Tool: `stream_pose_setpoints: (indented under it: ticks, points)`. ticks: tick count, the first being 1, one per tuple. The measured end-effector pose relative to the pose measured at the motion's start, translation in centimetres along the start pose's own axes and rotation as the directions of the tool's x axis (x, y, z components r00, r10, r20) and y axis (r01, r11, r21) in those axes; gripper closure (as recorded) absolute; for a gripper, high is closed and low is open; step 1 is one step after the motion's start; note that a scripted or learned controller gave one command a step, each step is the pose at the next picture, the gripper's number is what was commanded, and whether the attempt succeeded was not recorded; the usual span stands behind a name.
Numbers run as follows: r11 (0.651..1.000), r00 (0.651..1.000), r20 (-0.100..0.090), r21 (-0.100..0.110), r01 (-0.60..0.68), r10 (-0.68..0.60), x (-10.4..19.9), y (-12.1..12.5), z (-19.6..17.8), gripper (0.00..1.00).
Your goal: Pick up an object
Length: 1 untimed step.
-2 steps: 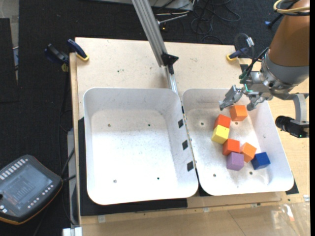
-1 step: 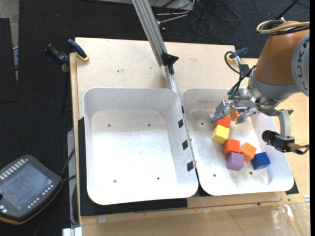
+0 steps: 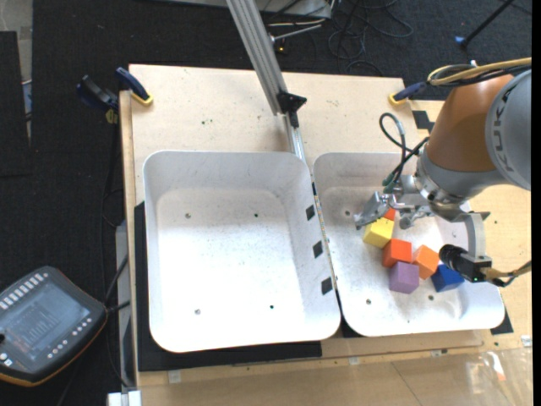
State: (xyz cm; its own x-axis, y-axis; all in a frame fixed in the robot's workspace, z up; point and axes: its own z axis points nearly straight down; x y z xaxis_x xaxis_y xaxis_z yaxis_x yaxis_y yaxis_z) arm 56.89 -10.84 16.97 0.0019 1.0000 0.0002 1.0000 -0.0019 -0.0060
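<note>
The two bins [image 3: 228, 184] are seen as smooth, speckled white plastic; the table [image 3: 211, 100] as matt pale board; the blocks [image 3: 404, 276] as matt foam; the slanted rail [image 3: 254, 41] as brushed metal.

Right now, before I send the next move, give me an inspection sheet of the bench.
Surface: bench bears left bin and right bin side by side.
Job's things: yellow block, orange blocks, purple block, blue block, clustered in the right bin.
Clutter: nothing seen.
Hand: hand directly above the yellow block; grip unclear.
Cables: looped at the wrist; more on the floor behind.
Surroundings: clamps, slanted metal rail, teach pendant.
</note>
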Motion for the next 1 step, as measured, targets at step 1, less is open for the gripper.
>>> stream_pose_setpoints:
  ticks: [1]
  points:
    - [1.000, 1.000, 0.006, -0.011, 0.002, -0.002, 0.57, 0.59, 4.48, 0.00]
